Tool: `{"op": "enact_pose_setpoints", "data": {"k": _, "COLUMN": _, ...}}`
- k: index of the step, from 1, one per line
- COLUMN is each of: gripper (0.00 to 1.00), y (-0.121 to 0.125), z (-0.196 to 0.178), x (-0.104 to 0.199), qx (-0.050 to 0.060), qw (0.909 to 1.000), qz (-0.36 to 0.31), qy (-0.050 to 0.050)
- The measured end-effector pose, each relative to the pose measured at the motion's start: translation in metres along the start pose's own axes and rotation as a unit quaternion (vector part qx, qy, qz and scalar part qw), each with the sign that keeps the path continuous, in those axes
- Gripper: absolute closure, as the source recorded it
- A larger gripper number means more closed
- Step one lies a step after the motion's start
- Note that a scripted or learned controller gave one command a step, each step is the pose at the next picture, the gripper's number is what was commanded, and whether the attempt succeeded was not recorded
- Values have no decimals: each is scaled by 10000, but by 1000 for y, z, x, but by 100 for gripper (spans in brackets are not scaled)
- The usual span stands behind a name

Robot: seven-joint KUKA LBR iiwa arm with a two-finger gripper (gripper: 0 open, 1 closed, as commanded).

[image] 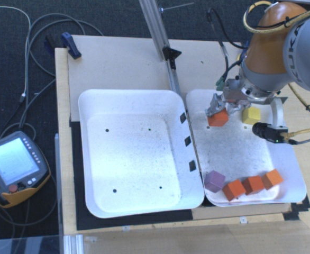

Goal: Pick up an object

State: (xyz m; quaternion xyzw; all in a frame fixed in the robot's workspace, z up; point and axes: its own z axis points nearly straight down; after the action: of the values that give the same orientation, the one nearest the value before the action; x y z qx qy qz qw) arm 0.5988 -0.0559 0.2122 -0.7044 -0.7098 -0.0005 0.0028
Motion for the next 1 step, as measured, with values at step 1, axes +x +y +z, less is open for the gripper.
{"op": "enact_pose_setpoints", "data": {"k": 1, "gripper": 100, "y": 1, "z": -9, "x": -4, "qx": -11, "qw": 10000, "qz": 24, "qy": -13}}
